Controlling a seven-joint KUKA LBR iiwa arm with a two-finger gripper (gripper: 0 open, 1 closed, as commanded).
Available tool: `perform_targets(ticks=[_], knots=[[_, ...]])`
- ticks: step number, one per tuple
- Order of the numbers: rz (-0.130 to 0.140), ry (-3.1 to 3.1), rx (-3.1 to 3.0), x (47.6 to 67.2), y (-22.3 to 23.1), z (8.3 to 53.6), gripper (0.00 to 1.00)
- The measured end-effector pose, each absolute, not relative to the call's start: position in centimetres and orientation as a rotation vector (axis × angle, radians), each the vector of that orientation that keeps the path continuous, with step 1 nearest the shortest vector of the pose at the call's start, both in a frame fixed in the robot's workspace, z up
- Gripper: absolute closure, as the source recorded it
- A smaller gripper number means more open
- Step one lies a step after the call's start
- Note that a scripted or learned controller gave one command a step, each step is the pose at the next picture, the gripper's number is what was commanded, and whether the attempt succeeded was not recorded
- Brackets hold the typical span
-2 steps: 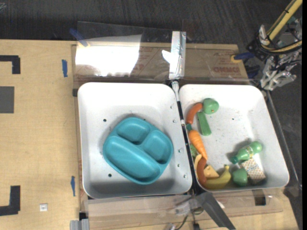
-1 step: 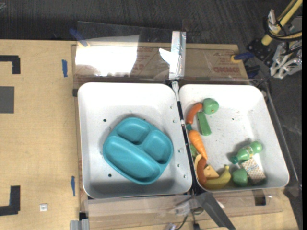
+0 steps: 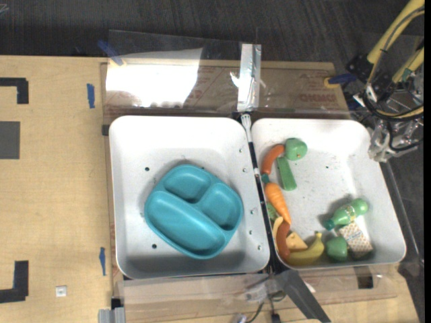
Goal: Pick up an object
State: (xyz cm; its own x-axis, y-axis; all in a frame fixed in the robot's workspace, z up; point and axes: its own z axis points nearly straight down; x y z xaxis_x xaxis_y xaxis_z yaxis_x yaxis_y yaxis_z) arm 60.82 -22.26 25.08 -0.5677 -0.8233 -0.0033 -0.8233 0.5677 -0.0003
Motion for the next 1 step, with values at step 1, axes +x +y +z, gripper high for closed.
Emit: perform_targets(ticks=[1], knots=[[-0.009, 2.624, -1.708, 64.30, -22.25, 31.63, 1.00]])
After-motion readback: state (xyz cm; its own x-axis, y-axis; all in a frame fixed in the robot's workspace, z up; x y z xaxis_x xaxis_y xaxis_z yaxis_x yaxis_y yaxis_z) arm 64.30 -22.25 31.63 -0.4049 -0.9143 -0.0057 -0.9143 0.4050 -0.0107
